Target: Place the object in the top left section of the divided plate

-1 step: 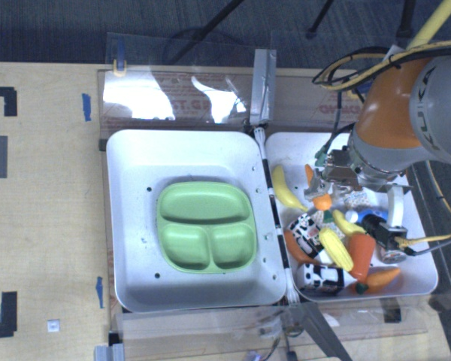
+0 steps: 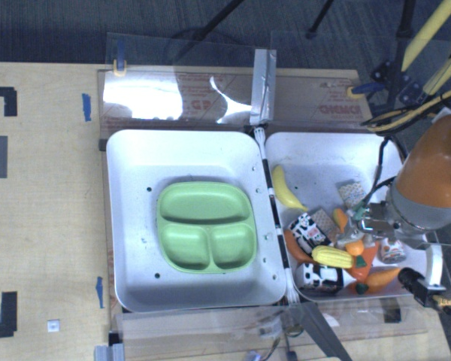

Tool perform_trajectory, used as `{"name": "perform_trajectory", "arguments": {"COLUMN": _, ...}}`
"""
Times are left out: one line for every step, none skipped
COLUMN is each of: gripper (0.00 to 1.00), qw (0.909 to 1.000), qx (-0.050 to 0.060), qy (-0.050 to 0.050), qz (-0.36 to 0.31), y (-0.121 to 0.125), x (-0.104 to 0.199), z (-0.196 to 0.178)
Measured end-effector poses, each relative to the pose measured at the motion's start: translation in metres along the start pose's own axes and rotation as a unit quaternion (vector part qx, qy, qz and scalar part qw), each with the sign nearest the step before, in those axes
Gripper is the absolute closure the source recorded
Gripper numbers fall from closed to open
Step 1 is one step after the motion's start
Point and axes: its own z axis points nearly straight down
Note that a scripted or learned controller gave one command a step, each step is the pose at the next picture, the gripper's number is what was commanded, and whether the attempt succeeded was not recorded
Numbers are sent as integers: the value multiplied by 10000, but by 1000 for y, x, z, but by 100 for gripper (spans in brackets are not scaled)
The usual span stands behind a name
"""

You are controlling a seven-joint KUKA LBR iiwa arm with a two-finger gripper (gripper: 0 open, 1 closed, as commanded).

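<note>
A green divided plate (image 2: 206, 225) lies in the left bin (image 2: 128, 201). It has one long section at the back and two smaller ones at the front, all bare. My gripper (image 2: 367, 226) is low in the right bin (image 2: 323, 160), over a pile of toy food. Around it lie a yellow banana (image 2: 284, 189), a yellow corn cob (image 2: 331, 257), orange carrots (image 2: 383, 277) and two black-and-white cow-patterned toys (image 2: 310, 232). The wrist hides the fingers and whatever lies right under them.
The arm's orange band (image 2: 436, 171) hangs over the right bin's right side. A metal divider (image 2: 262, 89) stands behind the wall shared by the two bins. Clear plastic sheets line the back and front edges of the bench.
</note>
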Motion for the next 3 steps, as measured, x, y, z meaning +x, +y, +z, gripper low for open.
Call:
{"name": "perform_trajectory", "arguments": {"gripper": 100, "qw": 9999, "qx": -12, "qy": -5, "qz": -116, "y": 104, "x": -15, "z": 20}}
{"name": "perform_trajectory", "arguments": {"gripper": 0, "qw": 9999, "qx": -13, "qy": -5, "qz": -118, "y": 104, "x": -15, "z": 19}}
{"name": "perform_trajectory", "arguments": {"gripper": 0, "qw": 9980, "qx": -105, "qy": -37, "qz": -626, "y": 119, "x": 40, "z": 44}}
